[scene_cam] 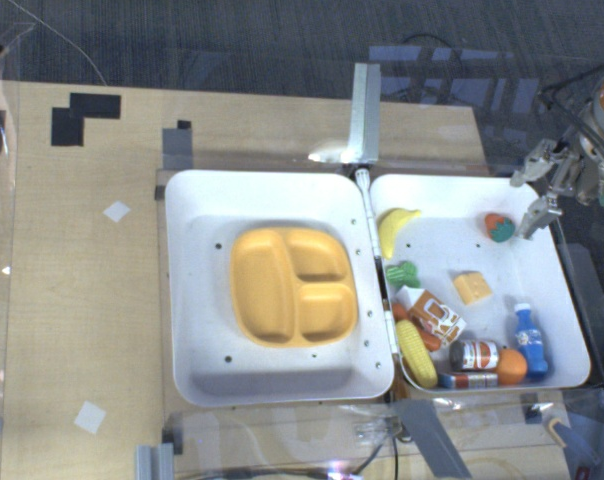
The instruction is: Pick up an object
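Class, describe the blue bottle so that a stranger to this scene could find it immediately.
Look in the right-hand white bin, the one crowded with toy food, and go to its near right corner. There the blue bottle with a white cap lies beside an orange fruit and a dark can. It is the sole blue item.

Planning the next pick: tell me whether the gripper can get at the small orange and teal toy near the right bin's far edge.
Probably yes. The gripper hangs at the right bin's far right corner, just beside the orange and teal toy. The toy lies alone on bare bin floor, with nothing over it; the cheese wedge sits well apart.
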